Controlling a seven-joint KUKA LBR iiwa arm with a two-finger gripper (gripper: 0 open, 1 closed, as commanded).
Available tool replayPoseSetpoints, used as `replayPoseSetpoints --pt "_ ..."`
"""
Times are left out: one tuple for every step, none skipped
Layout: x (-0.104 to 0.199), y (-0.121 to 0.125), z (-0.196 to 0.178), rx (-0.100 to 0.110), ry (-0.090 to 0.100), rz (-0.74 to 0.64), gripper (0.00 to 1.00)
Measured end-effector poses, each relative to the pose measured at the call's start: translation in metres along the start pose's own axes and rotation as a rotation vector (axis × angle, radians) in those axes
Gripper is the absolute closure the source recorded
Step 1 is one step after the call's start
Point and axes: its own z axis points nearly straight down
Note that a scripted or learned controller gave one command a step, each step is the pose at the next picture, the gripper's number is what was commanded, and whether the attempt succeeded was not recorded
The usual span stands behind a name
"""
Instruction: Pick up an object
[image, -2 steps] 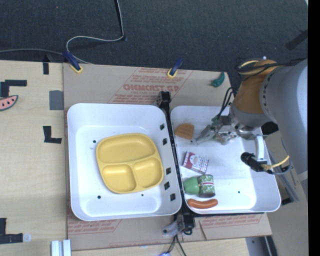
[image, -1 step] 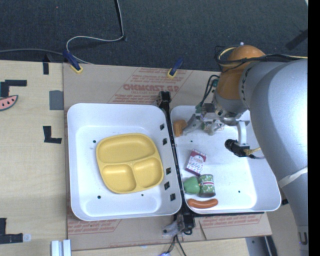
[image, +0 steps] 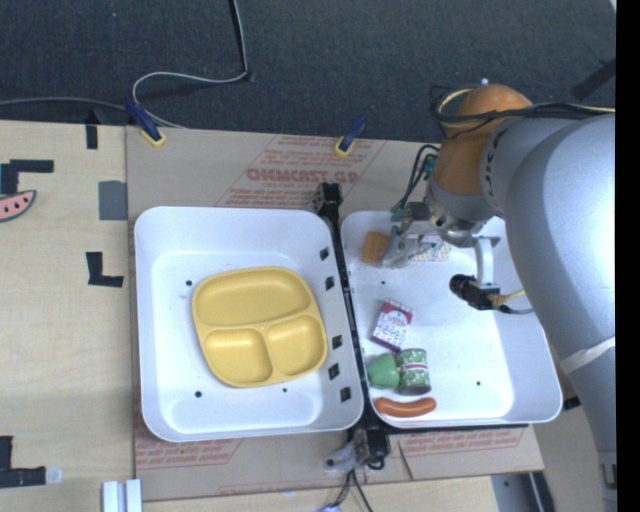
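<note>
An object to pick up has not been singled out, but the nearest candidate is a small tan block (image: 374, 247), which lies in the far left corner of the right bin (image: 520, 370), close beside the divider between the two bins. The gripper (image: 408, 243) is low in that same corner, just to the right of the block, at the end of a grey arm (image: 560, 220) with an orange band (image: 470, 150) that reaches in from the right. Whether the fingers are open or closed cannot be told; the metal parts blur together there, and nothing is clearly seen between them.

Nearer the front of the right bin lie a small pink and white packet (image: 392, 324), a green round item (image: 383, 371) touching a small green can (image: 413, 369), and a red sausage shape (image: 404, 406) against the front wall. The left bin (image: 160, 300) holds a yellow divided plate (image: 260, 325).

Risks, as a judgement: the block sits tight to the bin wall, so one finger may strike the rim or the divider instead of passing beside the block. A closing finger may push the block into the corner rather than trap it. The block may also tip or slide out during the lift if it is caught only at an edge.
</note>
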Motion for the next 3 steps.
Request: replayPoseSetpoints --pt "0.000 0.000 0.001 0.000 -0.001 0.000 0.00" --pt "0.009 -0.034 0.010 -0.015 0.004 0.001 0.00" --pt "0.009 -0.034 0.000 -0.014 0.004 0.001 1.00"
